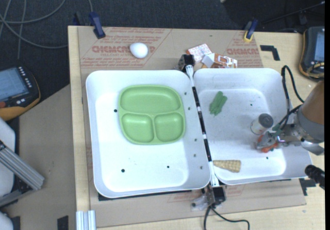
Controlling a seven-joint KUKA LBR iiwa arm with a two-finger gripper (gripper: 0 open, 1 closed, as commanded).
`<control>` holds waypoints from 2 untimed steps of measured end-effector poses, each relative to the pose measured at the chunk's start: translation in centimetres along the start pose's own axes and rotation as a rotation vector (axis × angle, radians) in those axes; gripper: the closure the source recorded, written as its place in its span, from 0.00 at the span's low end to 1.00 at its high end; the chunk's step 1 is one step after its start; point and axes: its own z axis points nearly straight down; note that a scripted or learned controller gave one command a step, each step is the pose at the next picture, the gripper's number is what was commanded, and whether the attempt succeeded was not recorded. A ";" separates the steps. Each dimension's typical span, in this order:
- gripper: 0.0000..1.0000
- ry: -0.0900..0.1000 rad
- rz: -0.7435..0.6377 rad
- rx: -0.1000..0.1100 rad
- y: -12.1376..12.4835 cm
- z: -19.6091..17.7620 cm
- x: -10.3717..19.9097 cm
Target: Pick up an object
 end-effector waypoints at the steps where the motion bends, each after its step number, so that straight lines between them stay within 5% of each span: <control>1: 1.00 0.000 -0.004 -0.005 5.0 0.9 7.6; 2: 1.00 0.001 -0.003 0.002 7.7 -8.9 13.9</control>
